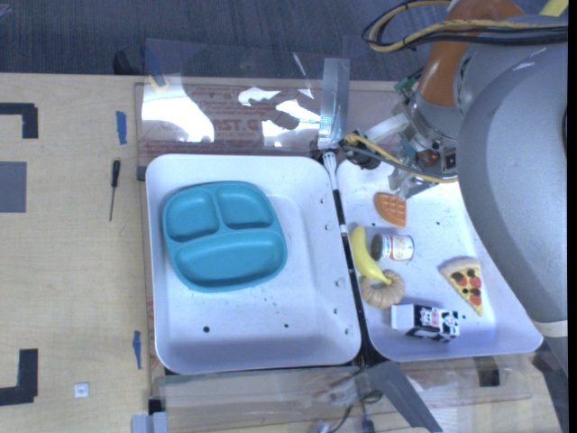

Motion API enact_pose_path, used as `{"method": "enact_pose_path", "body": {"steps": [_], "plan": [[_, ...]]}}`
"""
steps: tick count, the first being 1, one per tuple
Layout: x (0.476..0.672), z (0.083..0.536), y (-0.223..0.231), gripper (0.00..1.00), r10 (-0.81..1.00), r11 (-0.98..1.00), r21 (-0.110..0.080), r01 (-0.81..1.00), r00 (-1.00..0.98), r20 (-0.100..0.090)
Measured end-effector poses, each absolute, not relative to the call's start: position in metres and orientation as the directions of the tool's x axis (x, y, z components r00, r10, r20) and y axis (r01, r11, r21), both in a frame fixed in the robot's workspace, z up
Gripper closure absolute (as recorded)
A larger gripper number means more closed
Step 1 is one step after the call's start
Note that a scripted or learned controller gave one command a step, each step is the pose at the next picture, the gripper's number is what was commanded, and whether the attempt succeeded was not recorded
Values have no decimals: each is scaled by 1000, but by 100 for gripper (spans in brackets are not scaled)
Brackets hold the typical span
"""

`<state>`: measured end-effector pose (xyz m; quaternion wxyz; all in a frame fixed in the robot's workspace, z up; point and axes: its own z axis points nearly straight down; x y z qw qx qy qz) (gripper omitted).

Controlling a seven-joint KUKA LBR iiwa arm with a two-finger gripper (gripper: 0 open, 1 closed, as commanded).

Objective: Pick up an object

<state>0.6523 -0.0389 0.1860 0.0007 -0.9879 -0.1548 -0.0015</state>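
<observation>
1. nearest the camera: small black-and-white printed carton [427, 320], lying flat at the near edge of the right white bin [505, 327].
2. just beyond it, tan ring-shaped doughnut [381, 290], touching the near end of the yellow toy banana [364, 251], which runs along the bin's left wall.
3. small silver tin can with a dark label [396, 247] lies on its side just right of the banana.
4. toy pizza slice with red toppings [466, 283] sits right of the can, apart from it, tip pointing near.
5. orange waffle-textured toy piece [391, 208] lies farther back in the right bin, directly below the gripper [403, 184].
6. gripper is low over the far part of the right bin, right at the waffle piece's far edge; cannot tell whether it's released or clenched, or whether it's touching.
7. left white bin [297, 332] holds a blue three-compartment plastic plate [224, 234], upright, left of centre.
8. grey arm with orange band [460, 57] enters from the right.
</observation>
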Motion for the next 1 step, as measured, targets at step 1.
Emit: {"method": "enact_pose_path", "body": {"steps": [1], "plan": [[656, 183, 11, 100, 203, -979, -2, 203, 979, -1]]}}
